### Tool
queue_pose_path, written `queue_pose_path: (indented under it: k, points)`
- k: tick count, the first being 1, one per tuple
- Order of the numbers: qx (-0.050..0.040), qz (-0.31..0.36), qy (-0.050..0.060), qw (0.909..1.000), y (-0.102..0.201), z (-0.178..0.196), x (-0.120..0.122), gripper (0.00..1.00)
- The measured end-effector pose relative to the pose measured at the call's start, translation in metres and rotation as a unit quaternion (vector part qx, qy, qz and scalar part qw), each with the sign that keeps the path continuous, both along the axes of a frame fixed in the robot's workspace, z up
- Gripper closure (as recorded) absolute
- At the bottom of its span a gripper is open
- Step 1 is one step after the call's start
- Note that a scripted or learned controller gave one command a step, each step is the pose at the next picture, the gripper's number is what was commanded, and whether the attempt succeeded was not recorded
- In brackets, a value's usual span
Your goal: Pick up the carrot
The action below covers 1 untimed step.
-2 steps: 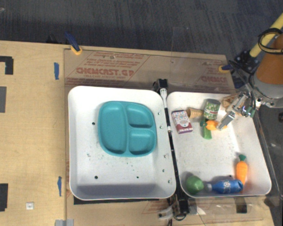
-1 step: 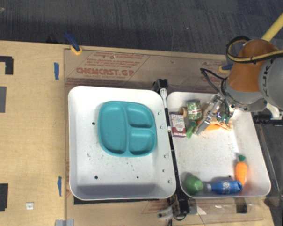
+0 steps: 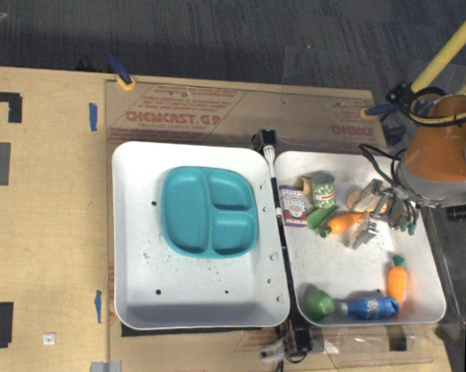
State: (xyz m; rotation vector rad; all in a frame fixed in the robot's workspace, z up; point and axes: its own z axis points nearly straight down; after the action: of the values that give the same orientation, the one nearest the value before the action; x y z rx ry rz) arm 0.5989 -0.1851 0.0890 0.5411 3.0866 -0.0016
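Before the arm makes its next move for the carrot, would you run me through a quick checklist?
1. Carrot in view in the right bin: ok.
2. Carrot free of neighbours: ok, apart from the blue bottle.
3. Gripper over the carrot: not ok, it sits further back, by the orange item.
4. Carrot held: not ok, it lies on the bin floor.
5. Fingers open: cannot tell.

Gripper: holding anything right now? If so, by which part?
Cannot be told. The gripper sits low over the orange end of a carrot in the right bin, but no grip is visible. Another carrot lies apart.
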Motion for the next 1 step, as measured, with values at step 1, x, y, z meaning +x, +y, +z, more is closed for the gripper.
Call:
queue_pose_path:
  k: [1]
  points:
    - [0.0043,-0.145,-0.001,0.9894,0.0051,0.0002,-0.0034,0.00]
